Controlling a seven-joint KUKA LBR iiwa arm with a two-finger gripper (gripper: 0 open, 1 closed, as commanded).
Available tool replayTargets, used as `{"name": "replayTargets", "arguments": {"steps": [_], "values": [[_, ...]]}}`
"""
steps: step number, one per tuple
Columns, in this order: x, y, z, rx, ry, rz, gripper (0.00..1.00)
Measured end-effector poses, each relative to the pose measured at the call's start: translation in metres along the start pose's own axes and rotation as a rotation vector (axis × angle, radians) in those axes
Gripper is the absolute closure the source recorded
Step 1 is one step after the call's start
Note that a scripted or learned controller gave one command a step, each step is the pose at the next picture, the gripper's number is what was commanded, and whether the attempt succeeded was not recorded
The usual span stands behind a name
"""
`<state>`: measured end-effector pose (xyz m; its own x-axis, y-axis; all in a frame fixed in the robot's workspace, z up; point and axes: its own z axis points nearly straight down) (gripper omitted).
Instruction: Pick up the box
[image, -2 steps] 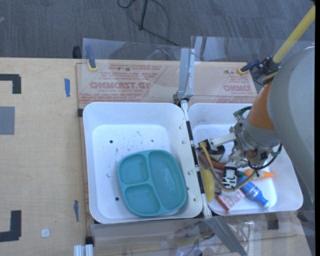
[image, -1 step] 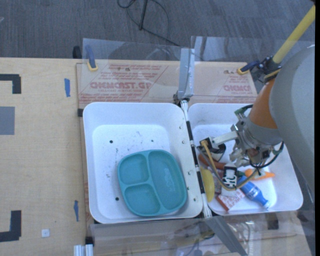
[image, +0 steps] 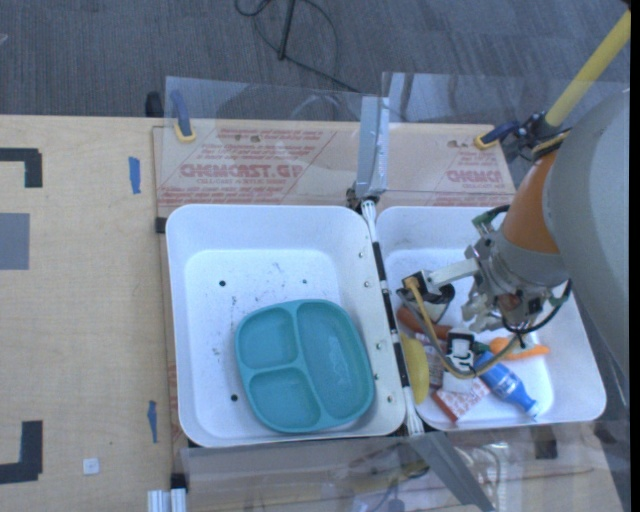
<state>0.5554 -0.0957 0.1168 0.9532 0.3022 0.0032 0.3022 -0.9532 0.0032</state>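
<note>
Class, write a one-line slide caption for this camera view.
Grey arm's gripper above the cluttered right white bin; teal divided plastic tray in left bin.

Red print reading "CHEMCAST" is showing mirrored on the clear sheet (image: 262, 165) lying behind my left bin. The same red lettering is running along the sheet's right part (image: 470, 172), behind my right bin, cut short and too blurred to read further.

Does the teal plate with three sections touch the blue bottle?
Apart. In the camera view the teal plate lies in the left bin, the blue bottle in the right bin, with the bin walls between them.
</note>
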Motion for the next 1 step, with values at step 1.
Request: {"name": "replayTargets", "arguments": {"steps": [1], "values": [[-0.0003, 0.0009, -0.0092, 0.000, -0.001, 0.001, 1.00]]}}
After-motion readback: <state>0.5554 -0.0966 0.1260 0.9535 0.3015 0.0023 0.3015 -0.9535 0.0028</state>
